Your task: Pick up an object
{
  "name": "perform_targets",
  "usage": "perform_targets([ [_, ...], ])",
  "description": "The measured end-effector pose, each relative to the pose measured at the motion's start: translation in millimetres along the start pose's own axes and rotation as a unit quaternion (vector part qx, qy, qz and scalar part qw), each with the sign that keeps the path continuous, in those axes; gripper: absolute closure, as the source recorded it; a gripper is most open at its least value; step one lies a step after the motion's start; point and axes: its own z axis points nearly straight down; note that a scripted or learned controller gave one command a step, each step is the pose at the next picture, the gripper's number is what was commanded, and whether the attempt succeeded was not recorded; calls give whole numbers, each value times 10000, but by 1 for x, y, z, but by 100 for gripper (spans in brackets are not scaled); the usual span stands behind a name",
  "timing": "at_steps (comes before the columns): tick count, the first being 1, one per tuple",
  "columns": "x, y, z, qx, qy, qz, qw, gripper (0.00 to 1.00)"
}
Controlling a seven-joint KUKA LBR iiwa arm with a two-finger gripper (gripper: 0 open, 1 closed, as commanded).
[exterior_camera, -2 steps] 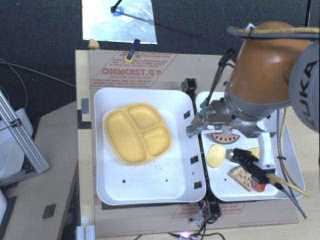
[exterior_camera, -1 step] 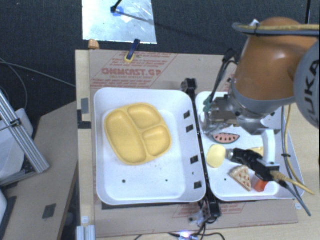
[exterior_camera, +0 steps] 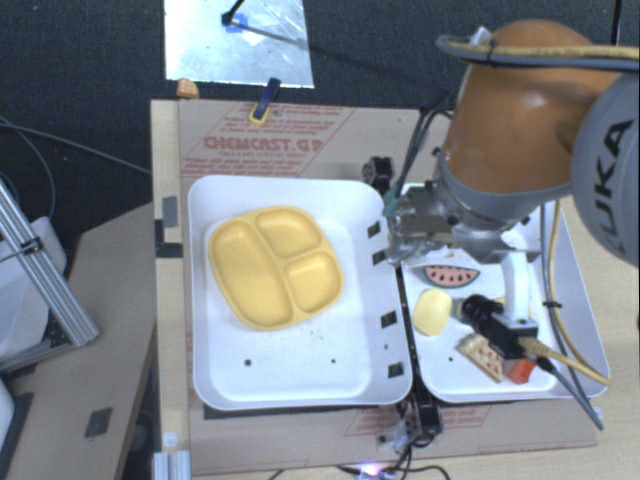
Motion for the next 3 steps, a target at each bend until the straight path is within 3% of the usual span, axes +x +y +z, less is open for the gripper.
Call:
perform_targets([
  [1, -33, 0, -17, -6, -6, 41, 10000, 100],
  [2, -32, 0, -16, -2, -8, 26, 10000, 0],
  [3, -31, 1, -27, -18, -4, 6, 10000, 100],
])
